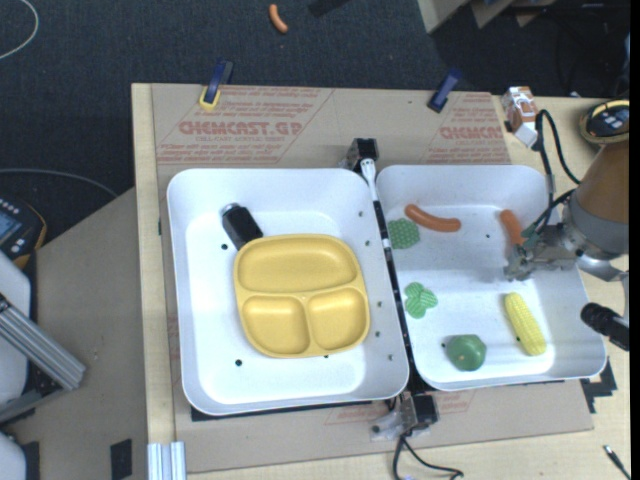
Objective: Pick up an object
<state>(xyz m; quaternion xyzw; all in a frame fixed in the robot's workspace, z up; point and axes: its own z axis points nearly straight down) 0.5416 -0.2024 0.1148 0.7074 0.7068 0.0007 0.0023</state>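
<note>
The right bin (470,183) holds several toy foods. A red sausage (432,219) lies at the back, and a second sausage (511,225) lies near the right wall. Two leafy green pieces (403,233) (420,299) sit along the left wall. A green pepper (465,351) rests at the front, and a yellow corn cob (525,323) is to its right. My gripper (523,260) hangs low over the right side of this bin, between the second sausage and the corn cob. I see nothing held in it.
The left bin (190,268) carries a yellow divided plate (300,294) and a black block (239,223) behind it. The grey arm (600,213) reaches in over the right bin's right wall. Clamps and cables sit around the bench edges.
</note>
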